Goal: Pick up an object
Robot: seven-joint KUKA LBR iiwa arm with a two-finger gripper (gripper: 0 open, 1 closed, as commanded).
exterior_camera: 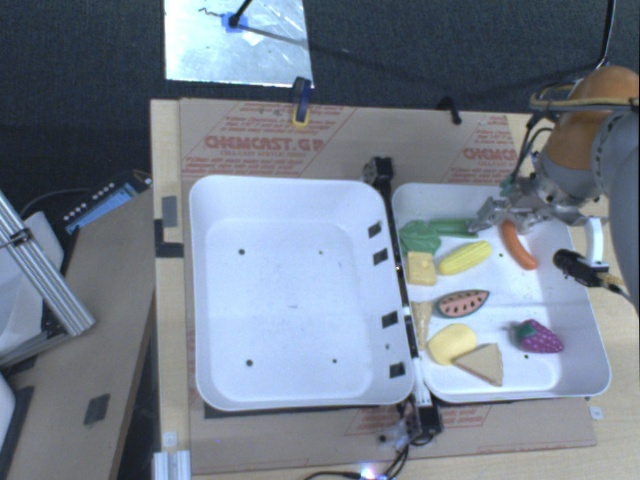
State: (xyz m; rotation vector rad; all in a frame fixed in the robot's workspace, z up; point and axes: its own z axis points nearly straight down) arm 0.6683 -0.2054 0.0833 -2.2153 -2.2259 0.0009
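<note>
in the right white bin, a slim orange-red sausage lies beneath the gripper.

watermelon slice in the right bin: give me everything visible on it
The watermelon slice is a small toy wedge, plastic by its look: red flesh with dark seed dots and a green rind along its curved lower edge. It lies flat on the right bin's floor, near the middle, below the corn cob and above the yellow lemon-like piece. It appears to touch nothing else.

Both white bins look like smooth, faintly glossy plastic, resting on matt printed cardboard, beside a crinkled, shiny foil sheet.
</note>
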